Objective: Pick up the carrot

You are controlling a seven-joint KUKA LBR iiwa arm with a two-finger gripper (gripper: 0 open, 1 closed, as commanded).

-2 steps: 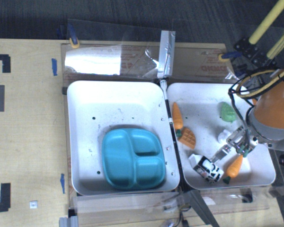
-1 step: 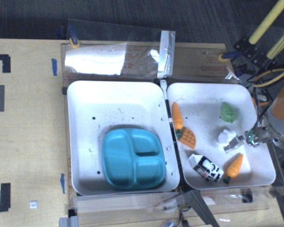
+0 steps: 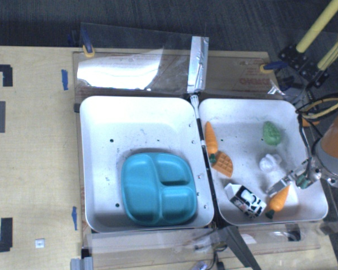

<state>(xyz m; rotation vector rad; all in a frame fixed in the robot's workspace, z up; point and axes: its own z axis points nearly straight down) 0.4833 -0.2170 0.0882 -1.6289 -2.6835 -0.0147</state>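
A long orange carrot (image 3: 211,138) lies along the left wall of the right bin (image 3: 236,112), its green end pointing toward the front. A second, smaller orange carrot-like piece (image 3: 279,198) rests near the front right of the same bin. My gripper (image 3: 293,180) hangs low over the right side of the bin, just above and to the right of that small orange piece. I cannot tell whether it touches the piece. The long carrot lies well to the gripper's left.
In the right bin there are also an orange waffle-patterned piece (image 3: 223,163), a green lump (image 3: 272,133), a clear crumpled item (image 3: 268,163) and a black-and-white object (image 3: 248,201). A blue divided plate (image 3: 158,187) lies in the left bin (image 3: 101,128).
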